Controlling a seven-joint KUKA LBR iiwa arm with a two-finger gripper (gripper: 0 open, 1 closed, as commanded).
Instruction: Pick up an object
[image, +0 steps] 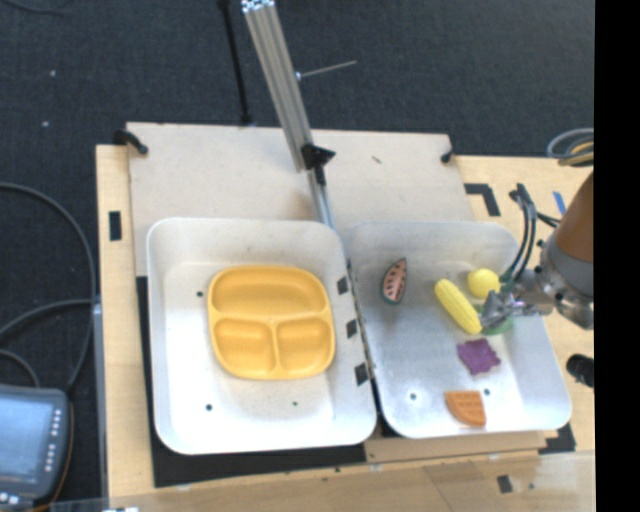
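Dark carpet surrounds a pale wooden bench carrying two shallow white bins side by side: one left bin, one right bin.

Hidden / unclear: the grey arm with orange band enters at the right edge of the frame and is cut off there. The end effector sits low over the right bin, small and blurred; its fingertips merge with a greenish blur just right of the corn, so whether it is open or closed, and whether it grips anything, cannot be told. It appears to touch or nearly touch the lower right end of the corn.

Counts, left bin: one yellow three-compartment plastic plate, centre.

Counts, right bin, five items:
- one red watermelon-slice toy, upper left of bin
- one yellow corn-cob toy, lying diagonally, centre
- one small yellow ball-like toy, just upper right of the corn, beside the end effector
- one purple lumpy toy, below the corn
- one orange wedge-shaped toy, near the bin's lower edge

One slanted aluminium post rises from the bench at upper centre.
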